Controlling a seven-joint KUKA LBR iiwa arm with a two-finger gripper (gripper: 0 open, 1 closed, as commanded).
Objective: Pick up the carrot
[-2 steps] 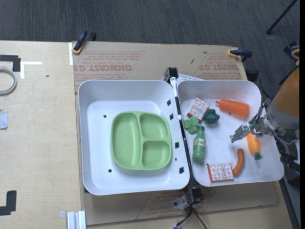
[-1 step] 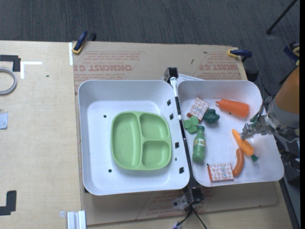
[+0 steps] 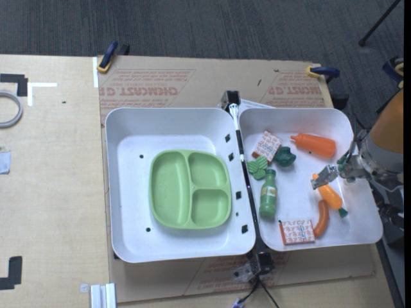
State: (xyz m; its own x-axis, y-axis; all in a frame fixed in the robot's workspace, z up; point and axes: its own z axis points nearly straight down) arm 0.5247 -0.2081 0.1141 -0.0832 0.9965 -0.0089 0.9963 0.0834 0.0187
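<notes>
Carrot (image 3: 314, 144) is seen lying in the upper part of the right bin (image 3: 365, 231), orange with a dark green top end pointing toward the bin's middle, well apart from the gripper (image 3: 325, 177). The gripper is seen reaching in over the right rim, lower down than the carrot, just above a smaller orange piece (image 3: 331, 196) with a green tip; nothing can be made out between the fingers, and whether they are wide or narrow cannot be told from this slant. Below that piece a reddish sausage-shaped toy (image 3: 321, 220) is found, touching or nearly touching it. A green bottle (image 3: 268, 194) is laid near the left wall of the same bin, with a small green ridged item (image 3: 257, 166) above it, a dark green lump (image 3: 284, 156) beside that, and a red and white packet (image 3: 266, 145) higher up. Another red and white packet (image 3: 297, 231) is placed at the lower edge. In the left bin (image 3: 122, 191) a light green divided plate (image 3: 191, 189) is set near the centre. Both bins are carried on a cardboard sheet (image 3: 148, 85) on the table (image 3: 51, 191).
</notes>
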